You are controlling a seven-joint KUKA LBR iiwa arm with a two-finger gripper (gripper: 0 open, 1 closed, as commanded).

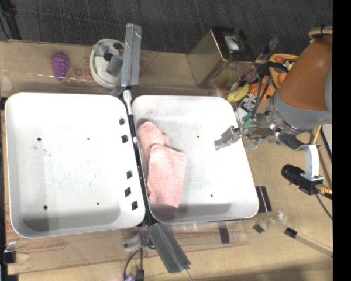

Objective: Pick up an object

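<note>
Two shallow white plastic bins sit side by side on the bench, and the task's likely target, a folded pink cloth (159, 164), lies in the right bin (222, 198), pressed close along its left wall beside the divider. The left bin (64, 157) shows just its bare floor. A small grey two-finger gripper (227, 137) hangs over the right bin's right-hand part, well apart from the cloth, with bare white floor between them. How far the jaws stand apart cannot be told at this size and angle; nothing shows between them.

Judging from this layout, the pick has not begun. Risk lies mainly in the cloth's position: so near the wall, a descending finger could strike the bin's rim or divider instead of the fabric. Soft folded cloth may also slip, or a pinch may catch just the top layer so the rest unfolds and drags. On the bench beyond the bins rest a purple grape-like toy (60, 65) and a white coil (107, 62).
</note>
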